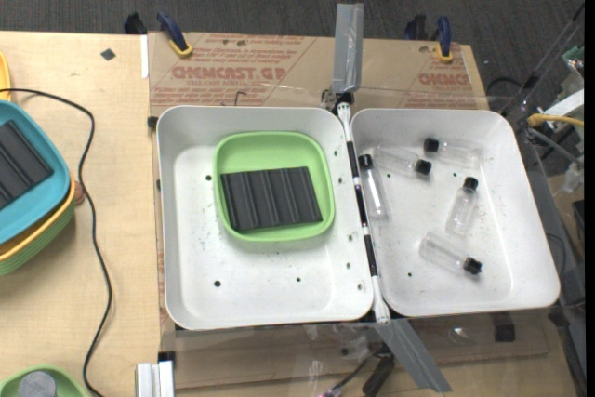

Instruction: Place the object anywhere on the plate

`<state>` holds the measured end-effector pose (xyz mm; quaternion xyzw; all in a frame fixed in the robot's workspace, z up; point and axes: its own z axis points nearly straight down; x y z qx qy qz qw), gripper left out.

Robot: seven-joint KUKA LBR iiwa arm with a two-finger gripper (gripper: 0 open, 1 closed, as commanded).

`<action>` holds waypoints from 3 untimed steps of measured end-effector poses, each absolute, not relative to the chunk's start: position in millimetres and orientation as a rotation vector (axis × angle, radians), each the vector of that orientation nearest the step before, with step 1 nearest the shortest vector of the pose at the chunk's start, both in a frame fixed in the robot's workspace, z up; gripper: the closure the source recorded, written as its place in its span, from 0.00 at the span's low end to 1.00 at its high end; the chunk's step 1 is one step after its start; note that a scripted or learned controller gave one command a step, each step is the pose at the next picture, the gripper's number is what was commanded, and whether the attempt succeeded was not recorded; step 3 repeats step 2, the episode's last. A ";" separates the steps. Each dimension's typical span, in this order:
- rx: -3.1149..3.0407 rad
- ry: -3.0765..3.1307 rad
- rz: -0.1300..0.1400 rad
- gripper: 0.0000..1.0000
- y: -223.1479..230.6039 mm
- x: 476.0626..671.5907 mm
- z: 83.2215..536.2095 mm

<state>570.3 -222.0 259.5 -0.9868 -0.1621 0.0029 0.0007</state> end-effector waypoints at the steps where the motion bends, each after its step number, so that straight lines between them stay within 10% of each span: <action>1: -3.123 -0.320 0.010 0.00 -222.2 562.7 255.9; 3: -3.124 -0.311 0.008 0.00 -222.5 551.2 268.1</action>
